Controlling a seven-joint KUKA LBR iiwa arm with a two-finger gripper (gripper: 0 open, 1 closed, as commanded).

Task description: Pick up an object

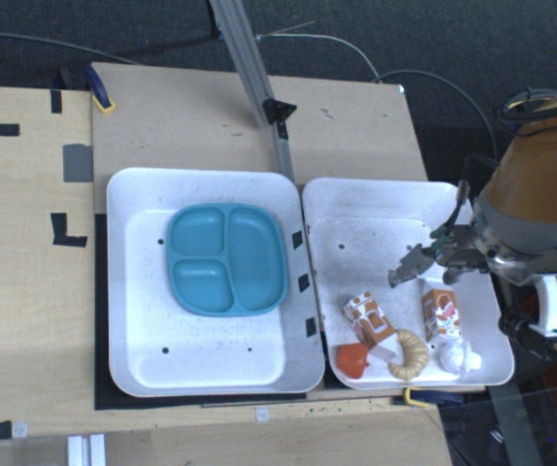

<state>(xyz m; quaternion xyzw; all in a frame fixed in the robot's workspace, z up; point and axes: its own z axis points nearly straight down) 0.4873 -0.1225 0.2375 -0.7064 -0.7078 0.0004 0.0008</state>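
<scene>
The fingers (pixel 407 267) look spread apart and hold nothing. Just below them lies a small box (pixel 369 317), light and stiff. Pinch it across its narrow sides.

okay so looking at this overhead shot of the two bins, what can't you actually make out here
1. Gripper, camera view: dark and small over the right bin; its state is too blurred to tell.
2. Arm: cut off by the right edge.
3. White object in the right bin's near corner: too small and washed out against the bin to identify.
4. Two small cartons: their printing is too small to read.
</scene>
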